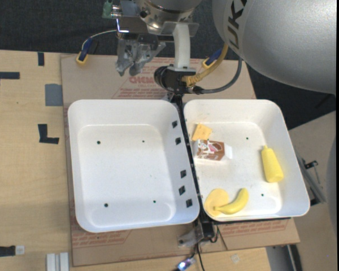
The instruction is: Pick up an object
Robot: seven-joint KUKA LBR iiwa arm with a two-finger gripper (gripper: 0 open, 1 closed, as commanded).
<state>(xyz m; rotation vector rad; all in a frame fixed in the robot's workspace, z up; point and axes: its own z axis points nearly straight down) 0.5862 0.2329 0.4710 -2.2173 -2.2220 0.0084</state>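
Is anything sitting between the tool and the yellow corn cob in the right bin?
Nothing visible blocks it. The tool hangs beyond the far edge of the bins, over the cardboard. The corn cob lies alone near the right wall of the right bin, apart from the banana and snack packet.

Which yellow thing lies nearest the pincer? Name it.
The wedge, at the right bin's top left; the banana and cob lie farther from the pincer.
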